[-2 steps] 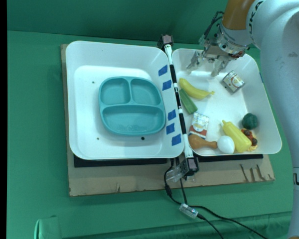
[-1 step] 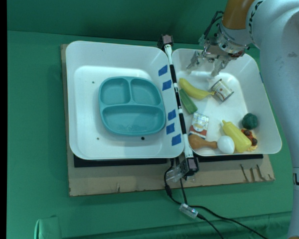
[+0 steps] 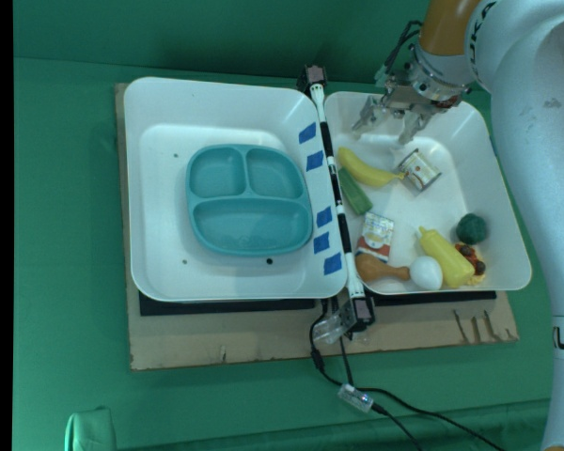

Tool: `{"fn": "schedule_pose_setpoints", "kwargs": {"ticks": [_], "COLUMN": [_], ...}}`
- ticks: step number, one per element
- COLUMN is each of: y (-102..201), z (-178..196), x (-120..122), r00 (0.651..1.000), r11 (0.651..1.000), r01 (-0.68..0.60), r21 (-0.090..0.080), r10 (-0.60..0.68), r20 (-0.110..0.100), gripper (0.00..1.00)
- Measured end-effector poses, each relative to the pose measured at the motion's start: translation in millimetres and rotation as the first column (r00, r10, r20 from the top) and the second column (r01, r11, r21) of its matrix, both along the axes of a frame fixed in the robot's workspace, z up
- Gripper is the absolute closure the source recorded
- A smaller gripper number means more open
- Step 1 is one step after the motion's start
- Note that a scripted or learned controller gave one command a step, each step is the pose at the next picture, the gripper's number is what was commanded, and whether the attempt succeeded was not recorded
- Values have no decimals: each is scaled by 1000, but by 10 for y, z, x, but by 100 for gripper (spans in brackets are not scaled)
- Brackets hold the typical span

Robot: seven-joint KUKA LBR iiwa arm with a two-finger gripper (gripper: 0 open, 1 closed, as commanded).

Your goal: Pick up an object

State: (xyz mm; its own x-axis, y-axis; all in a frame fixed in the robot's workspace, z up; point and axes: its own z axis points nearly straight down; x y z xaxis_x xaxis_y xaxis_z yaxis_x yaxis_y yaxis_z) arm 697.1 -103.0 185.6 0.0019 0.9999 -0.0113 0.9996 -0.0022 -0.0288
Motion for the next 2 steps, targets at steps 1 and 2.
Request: {"fn": "schedule_pose_setpoints", "kwargs": {"ticks": [1,2], "y": [0,-9], "z": [0,0], "x": [0,2], "r00": [1000,1000], "r11": [1000,1000], "r01": [0,-2], "r21": [0,2], "r10": [0,2], "r20": [0,0], "gripper": [0,0]}}
